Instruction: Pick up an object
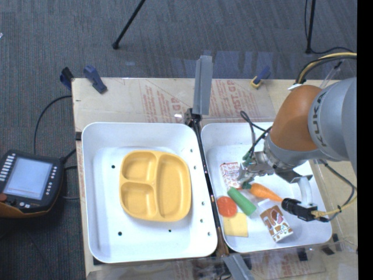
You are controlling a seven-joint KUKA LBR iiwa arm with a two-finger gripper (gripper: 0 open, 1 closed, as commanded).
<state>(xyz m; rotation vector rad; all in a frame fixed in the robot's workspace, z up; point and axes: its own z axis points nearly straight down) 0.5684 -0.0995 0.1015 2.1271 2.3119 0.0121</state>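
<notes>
The pincer (249,169) is hanging over the right bin (315,229), above the carrot (266,192) and green block (242,201) (whether it is gripping anything cannot be told). A yellow divided plate (155,186) is lying in the left bin (99,214).

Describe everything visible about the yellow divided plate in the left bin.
The yellow divided plate looks like smooth moulded plastic, a rounded rectangle with three compartments: two smaller ones on its left side and one long one on its right. It lies flat, right side up, near the middle of the left bin, with nothing in it or touching it.
</notes>
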